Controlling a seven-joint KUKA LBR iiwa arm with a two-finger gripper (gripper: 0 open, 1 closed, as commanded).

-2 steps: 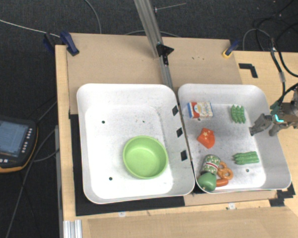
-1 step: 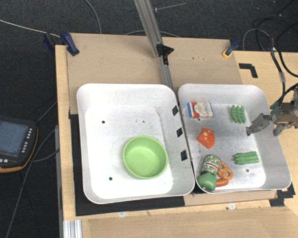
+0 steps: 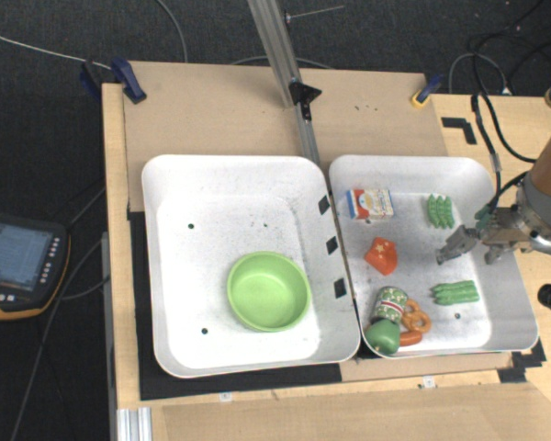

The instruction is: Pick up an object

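Note:
My gripper (image 3: 475, 249) hangs over the right side of the right bin (image 3: 496, 333), and its two fingers stand apart with nothing between them, so it is open. Just below it lies a green ridged piece (image 3: 455, 292). A second green ridged piece (image 3: 440, 211) lies above and to its left. Further left are a red toy (image 3: 381, 256) and a small white carton with red and blue print (image 3: 367, 203). At the bin's front left corner sit a patterned can (image 3: 392, 303), an orange pretzel shape (image 3: 414, 323) and a green pear shape (image 3: 382, 337).
The left bin (image 3: 174, 246) holds a light green bowl (image 3: 268, 290) near its front. A metal pole (image 3: 280, 44) slants down to the gap between the bins. A teach pendant (image 3: 18, 265) lies off the bench at the left.

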